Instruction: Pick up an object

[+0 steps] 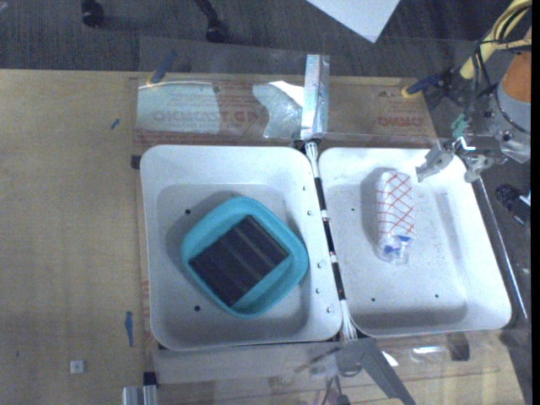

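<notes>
At the near side of the counter (pixel 67 226) you have the two white bins side by side; the left bin (pixel 160 175) holds a teal square dish (pixel 287 251) with a dark ridged block (pixel 238 260) lying in it, set at a slant, which looks tipped in rather than arranged. In the right bin (pixel 472 302) your likeliest target, a white packet with a red grid print (pixel 393 207), lies flat along the bin's middle, apart from the walls, so it should be open to a grasp from above. Farther back, the tool (pixel 447 160) hangs over the right bin's far right corner, beside the packet and not touching it, with nothing between its prongs; they appear spread. The arm (pixel 516 91) reaches in from the right, wrist tilted down toward the bin
</notes>
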Robot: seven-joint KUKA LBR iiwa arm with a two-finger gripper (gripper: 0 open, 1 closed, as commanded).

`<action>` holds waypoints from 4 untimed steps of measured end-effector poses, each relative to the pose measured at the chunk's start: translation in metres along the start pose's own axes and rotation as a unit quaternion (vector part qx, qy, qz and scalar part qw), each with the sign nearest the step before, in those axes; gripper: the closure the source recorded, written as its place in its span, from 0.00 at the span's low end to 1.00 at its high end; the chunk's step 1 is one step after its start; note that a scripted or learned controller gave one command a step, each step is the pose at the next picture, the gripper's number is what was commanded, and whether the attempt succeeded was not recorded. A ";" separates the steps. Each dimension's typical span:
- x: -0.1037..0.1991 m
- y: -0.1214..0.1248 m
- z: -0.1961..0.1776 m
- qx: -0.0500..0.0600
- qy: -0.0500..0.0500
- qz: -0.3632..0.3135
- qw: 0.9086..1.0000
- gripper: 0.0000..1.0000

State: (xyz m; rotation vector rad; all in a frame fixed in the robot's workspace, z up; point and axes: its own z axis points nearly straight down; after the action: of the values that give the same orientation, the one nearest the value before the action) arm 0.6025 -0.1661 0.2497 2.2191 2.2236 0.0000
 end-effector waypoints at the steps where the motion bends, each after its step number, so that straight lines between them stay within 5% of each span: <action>1: 0.018 -0.021 0.155 -0.001 0.000 -0.008 1.000 0.00; 2: 0.016 -0.021 0.145 -0.002 -0.001 -0.005 1.000 1.00; 3: 0.032 0.049 0.080 0.001 0.000 -0.102 0.995 1.00; 4: 0.053 0.010 0.147 0.006 0.000 0.111 0.994 1.00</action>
State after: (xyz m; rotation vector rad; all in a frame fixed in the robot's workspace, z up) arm 0.6123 -0.1127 0.1032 2.4585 1.9671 -0.0133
